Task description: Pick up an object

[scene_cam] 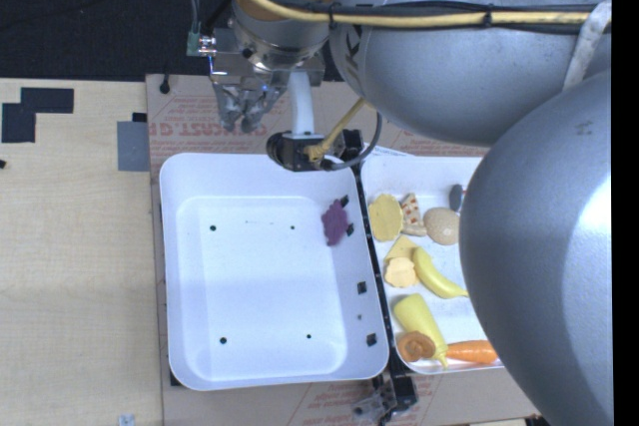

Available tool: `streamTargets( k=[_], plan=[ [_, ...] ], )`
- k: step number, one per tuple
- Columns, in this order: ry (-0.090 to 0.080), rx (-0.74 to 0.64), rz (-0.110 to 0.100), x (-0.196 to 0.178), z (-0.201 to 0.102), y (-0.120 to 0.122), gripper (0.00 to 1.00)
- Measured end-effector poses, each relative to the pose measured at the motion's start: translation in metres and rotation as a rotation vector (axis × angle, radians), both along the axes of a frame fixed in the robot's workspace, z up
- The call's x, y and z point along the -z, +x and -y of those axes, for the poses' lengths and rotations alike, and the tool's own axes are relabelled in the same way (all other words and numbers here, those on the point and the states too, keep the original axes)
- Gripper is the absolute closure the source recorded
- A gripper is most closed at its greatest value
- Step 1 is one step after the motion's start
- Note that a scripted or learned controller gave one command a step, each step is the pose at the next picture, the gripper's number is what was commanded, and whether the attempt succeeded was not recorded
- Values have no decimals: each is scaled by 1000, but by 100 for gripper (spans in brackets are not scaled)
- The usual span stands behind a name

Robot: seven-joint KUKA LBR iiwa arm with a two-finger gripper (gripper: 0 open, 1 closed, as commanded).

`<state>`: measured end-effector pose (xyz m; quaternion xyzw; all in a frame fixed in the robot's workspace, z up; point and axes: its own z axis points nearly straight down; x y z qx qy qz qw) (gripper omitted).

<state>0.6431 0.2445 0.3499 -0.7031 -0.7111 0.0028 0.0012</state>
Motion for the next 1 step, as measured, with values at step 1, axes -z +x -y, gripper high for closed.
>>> streamTargets(
  k=[1],
  plan=[
    [0,-1,0,5,0,0,100]
  ],
)
